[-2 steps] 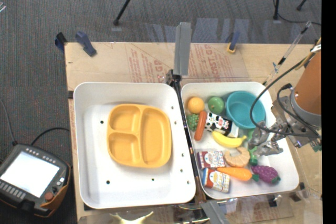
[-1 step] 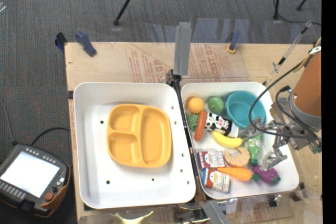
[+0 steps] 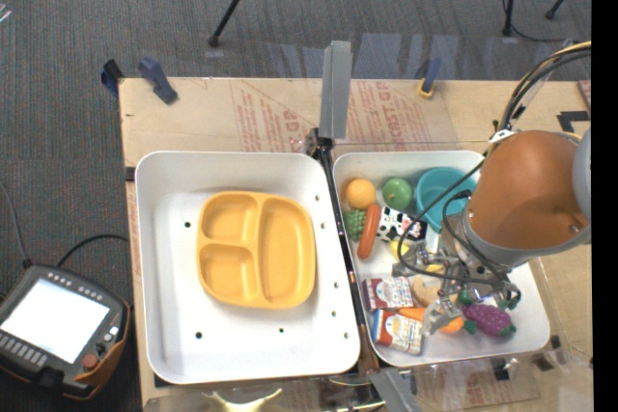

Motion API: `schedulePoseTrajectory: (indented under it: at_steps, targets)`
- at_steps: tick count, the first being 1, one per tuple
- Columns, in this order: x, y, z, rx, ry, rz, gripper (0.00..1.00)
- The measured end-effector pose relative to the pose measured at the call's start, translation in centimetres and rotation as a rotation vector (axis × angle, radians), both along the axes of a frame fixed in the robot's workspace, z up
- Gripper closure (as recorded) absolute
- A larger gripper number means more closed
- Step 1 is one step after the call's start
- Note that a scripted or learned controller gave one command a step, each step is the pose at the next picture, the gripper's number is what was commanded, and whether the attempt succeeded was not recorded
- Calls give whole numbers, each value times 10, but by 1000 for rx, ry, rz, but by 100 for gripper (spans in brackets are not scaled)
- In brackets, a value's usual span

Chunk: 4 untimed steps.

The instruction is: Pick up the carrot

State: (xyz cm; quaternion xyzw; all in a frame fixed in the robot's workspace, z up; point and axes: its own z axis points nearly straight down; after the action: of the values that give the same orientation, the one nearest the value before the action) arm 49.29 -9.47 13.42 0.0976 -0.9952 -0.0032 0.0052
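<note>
The carrot (image 3: 421, 314) is an orange piece lying low in the right bin (image 3: 536, 323), partly covered by the gripper; an orange end (image 3: 452, 326) shows on the gripper's other side. My gripper (image 3: 444, 308) hangs under the orange wrist band, down among the items and right over the carrot. Whether it touches the carrot cannot be told from this angle. The arm's bulk hides the right-hand part of the bin.
The right bin is crowded: a red-orange sausage shape (image 3: 369, 230), an orange ball (image 3: 360, 193), a green fruit (image 3: 397, 193), a teal bowl (image 3: 439, 191), snack packets (image 3: 388, 292) and purple grapes (image 3: 488, 316). A yellow divided plate (image 3: 257, 249) lies in the left bin (image 3: 164, 207).
</note>
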Motion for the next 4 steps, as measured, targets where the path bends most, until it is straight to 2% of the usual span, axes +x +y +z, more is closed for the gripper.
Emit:
schedulePoseTrajectory:
  at_steps: [1,2,3,4]
  targets:
    - [-3,-4,-39,-6,-26,-32,0]
    - [-2,-2,-28,-5,-30,-26,100]
    - [41,-91,51,-4,-16,186,100]
    - [8,-91,57,-2,-11,80,100]
